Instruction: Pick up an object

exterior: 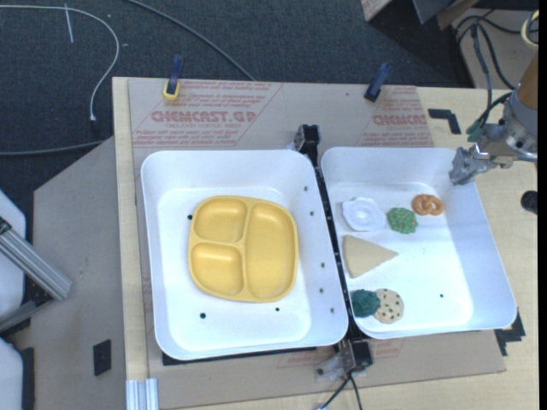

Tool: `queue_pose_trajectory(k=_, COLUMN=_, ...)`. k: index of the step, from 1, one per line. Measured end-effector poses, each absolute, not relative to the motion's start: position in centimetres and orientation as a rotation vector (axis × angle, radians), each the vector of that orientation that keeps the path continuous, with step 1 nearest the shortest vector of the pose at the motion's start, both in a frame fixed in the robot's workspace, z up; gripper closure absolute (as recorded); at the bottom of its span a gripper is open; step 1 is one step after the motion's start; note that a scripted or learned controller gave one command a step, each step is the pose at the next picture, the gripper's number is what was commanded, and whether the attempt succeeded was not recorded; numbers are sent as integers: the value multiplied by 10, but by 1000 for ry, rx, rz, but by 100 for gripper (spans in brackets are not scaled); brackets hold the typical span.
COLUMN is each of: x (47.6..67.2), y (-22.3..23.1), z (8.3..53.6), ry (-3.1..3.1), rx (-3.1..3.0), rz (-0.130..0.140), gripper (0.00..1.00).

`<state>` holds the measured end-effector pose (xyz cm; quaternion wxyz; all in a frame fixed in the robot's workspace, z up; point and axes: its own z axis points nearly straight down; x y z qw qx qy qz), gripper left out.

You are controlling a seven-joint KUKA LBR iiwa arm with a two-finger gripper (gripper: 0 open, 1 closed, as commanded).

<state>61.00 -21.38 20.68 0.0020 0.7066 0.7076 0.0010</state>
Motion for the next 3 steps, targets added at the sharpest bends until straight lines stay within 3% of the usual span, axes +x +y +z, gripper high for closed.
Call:
queue_pose_trajectory(k=1, x=596, y=-165, z=210, ry=2227, rx=2220, rz=0, gripper=100)
queue_pose_trajectory(k=3, x=600, y=-66, z=218, ry=2227, rx=2217, rz=3, gripper=100)
